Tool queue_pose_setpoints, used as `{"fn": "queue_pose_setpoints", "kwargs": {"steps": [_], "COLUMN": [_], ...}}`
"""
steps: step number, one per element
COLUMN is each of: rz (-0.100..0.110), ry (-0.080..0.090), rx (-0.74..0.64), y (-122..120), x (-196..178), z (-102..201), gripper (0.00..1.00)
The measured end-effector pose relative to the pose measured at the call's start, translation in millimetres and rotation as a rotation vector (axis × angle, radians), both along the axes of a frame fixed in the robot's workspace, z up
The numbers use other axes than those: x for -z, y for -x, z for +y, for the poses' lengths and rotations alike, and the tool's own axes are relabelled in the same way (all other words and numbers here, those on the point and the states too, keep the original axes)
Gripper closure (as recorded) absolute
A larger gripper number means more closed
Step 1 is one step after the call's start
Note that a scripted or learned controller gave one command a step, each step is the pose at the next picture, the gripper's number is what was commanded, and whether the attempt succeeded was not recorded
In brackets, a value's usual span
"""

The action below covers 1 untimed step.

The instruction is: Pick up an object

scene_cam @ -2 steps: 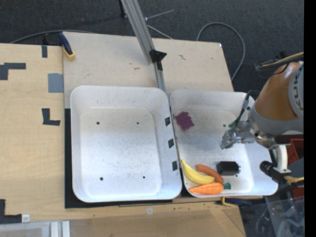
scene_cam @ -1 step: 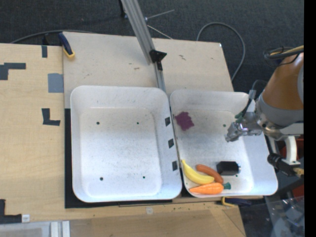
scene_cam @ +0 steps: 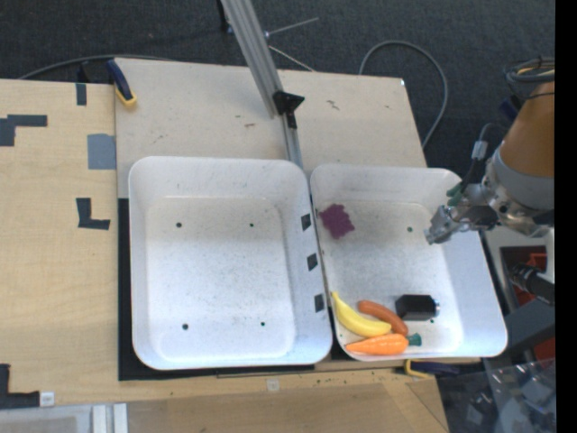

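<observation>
Currently my grey arm with the orange band (scene_cam: 532,147) reaches in from the right, with the claw (scene_cam: 439,228) hanging over the right edge of the right shallow white bin (scene_cam: 469,269). I cannot tell from this slanted view how the claw is set; the tip reads as a small grey blur. Nothing shows in its grip.

Candidate objects, all in the right bin:
- crumpled purple soft piece (scene_cam: 337,220), upper left part of the bin floor, well apart from the claw.
- yellow banana (scene_cam: 354,318), near the front left corner, curving along the floor.
- short orange carrot (scene_cam: 383,313), lying just behind the banana's far end, touching or nearly so.
- longer orange carrot with a green tip (scene_cam: 380,345), along the front wall, just beside the banana.
- small black block (scene_cam: 416,307), right of the short carrot, near the front.

I note the left shallow white bin (scene_cam: 144,242) sits side by side with the right one, rims touching. Both rest on the pale wooden tabletop (scene_cam: 54,269). A slanted metal rail (scene_cam: 257,52) crosses the tabletop behind the bins.
</observation>
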<state>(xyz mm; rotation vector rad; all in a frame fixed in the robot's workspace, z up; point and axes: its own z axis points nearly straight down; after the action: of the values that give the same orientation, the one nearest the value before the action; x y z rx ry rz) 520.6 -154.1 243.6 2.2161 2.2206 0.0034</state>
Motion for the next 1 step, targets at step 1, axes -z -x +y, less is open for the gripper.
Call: {"fn": "queue_pose_setpoints", "kwargs": {"steps": [1], "rz": [0.006], "ry": [-0.002], "rx": [-0.004], "y": [-19.6], "x": [11.4], "z": [43.4], "gripper": [1.0]}}
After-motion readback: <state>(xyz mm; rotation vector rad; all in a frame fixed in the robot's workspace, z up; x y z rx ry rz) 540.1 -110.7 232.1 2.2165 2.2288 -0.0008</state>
